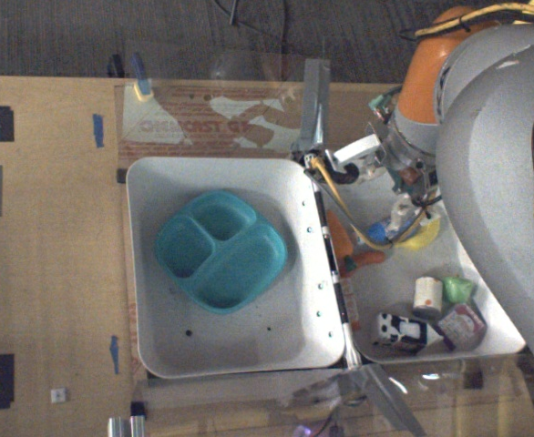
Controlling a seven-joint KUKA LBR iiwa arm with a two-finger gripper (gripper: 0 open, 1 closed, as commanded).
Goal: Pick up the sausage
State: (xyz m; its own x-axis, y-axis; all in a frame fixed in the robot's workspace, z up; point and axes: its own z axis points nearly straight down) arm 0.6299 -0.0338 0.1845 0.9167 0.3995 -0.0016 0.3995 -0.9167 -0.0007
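camera view: fixed overhead | slanted down | both bins (139,244) framed | arm (495,153) enters right

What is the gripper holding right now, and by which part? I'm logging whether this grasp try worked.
Cannot be told. The gripper is low in the right bin, close above a yellow item, and the wrist hides its tips.

You have two bins side by side: the left bin (148,335) holds a divided plate (220,249) near its middle. In the right bin (376,289), the sausage (342,237) lies along the left wall, the gripper (404,215) hangs just right of it, and a cluster of small items (431,315) sits along the front edge.
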